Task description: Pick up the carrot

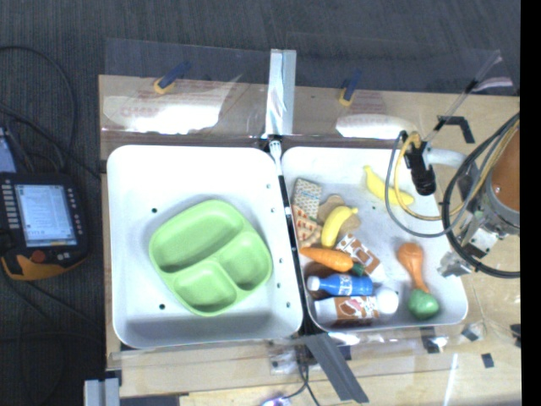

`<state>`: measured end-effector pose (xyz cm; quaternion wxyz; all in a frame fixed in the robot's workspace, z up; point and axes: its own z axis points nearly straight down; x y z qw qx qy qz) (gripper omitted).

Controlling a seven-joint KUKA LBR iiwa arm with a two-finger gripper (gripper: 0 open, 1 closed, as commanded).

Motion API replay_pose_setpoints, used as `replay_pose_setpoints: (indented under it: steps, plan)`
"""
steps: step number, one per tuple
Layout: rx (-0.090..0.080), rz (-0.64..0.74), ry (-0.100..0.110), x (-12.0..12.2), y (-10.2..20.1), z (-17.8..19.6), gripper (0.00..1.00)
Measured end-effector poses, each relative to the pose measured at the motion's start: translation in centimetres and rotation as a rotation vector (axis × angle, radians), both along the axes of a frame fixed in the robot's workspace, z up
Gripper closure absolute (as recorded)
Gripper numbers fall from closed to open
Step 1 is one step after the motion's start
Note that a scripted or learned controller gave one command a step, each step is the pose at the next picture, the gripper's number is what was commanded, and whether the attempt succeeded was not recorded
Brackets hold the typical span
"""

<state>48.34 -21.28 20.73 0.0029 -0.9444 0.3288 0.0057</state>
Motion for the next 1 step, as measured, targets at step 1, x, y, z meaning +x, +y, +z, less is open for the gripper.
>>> replay_pose_setpoints:
  steps: [1]
  plan:
    - [0.000, 0.235, -0.005, 3.56, -0.60, 1.12, 1.00]
